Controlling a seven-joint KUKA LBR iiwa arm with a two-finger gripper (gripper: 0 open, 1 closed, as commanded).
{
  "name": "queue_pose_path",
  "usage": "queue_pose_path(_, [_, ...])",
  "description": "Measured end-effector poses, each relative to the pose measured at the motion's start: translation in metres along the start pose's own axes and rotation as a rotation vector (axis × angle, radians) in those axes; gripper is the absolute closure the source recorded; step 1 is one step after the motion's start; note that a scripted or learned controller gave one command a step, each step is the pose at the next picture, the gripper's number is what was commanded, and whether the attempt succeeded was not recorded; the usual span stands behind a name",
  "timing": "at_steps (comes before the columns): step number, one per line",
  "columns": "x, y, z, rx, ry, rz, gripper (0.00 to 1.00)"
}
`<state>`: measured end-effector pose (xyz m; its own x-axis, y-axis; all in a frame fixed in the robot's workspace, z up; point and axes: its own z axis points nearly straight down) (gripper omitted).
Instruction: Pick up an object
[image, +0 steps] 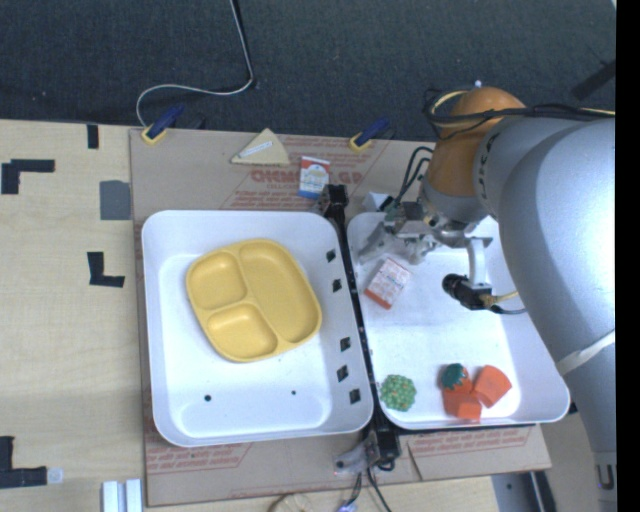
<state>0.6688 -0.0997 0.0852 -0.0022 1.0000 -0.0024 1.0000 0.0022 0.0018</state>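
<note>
The pincer (405, 232) hangs over the far part of the right bin (520, 345); whether it is apart or together cannot be told. Just beside it lies a small packet (386, 281), its long axis running from near-left to far-right. Near the bin's front edge sit a green ball (398, 392) and orange blocks (478, 390). The left bin (170, 400) bears a yellow divided plate (252, 298). Both bins rest on cardboard (200, 165) on the wooden table (60, 340).

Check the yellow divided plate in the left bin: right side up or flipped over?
Right side up. The yellow plate shows its three hollow compartments facing the camera, lying flat in the left bin.
</note>
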Motion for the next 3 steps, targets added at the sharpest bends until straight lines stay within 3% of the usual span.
queue_pose_path(1, [-0.007,-0.028,-0.001,0.0,0.001,0.001,0.0])
queue_pose_path(2, [0.005,-0.001,-0.003,0.005,0.0,0.001,0.0])
queue_pose_path(3, [-0.016,-0.034,-0.001,-0.001,0.001,0.002,0.0])
